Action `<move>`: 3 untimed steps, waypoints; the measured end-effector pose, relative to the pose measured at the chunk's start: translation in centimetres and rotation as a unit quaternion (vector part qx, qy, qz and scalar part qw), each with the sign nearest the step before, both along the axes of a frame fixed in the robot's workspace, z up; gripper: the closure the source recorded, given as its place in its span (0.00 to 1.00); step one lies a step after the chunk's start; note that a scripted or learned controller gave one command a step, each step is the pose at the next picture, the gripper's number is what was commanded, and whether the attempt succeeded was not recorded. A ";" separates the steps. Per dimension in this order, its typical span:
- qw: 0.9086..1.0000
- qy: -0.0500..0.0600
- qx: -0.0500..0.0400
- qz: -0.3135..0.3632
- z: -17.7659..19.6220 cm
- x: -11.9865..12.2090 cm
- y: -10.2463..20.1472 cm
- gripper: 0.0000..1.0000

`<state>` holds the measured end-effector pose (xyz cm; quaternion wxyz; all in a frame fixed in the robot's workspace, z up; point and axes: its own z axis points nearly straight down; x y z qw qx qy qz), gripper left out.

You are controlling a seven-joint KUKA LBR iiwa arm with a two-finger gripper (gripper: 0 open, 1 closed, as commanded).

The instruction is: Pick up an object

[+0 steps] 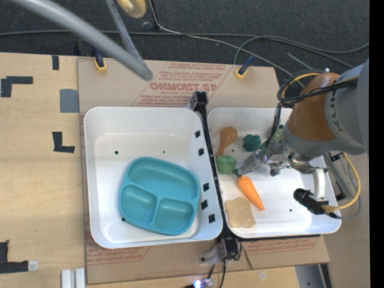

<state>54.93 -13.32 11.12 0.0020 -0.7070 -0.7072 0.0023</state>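
The right bin (282,232) holds an orange carrot (251,192), a green rounded piece (226,163), a small dark teal piece (252,141), a tan drumstick-shaped piece (226,138) and a beige bread slice (240,213). My gripper (261,167) hangs low over the middle of this bin, just above the carrot's thick end and right of the green piece. Its two fingers stand apart, and nothing shows between them. One fingertip (246,166) points toward the green piece.
The left bin (96,161) carries a teal divided plate (159,195). A black divider strip (205,155) runs between the bins. Cables loop behind the bins and beside the arm's orange band (312,113). A black fitting (307,200) lies at the right bin's right side.
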 end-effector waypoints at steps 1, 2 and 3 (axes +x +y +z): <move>1.000 -0.003 -0.001 0.000 -2.8 0.0 0.0 0.00; 1.000 -0.004 -0.001 0.001 -1.6 0.1 0.0 1.00; 1.000 -0.005 0.000 0.001 4.7 0.2 0.2 1.00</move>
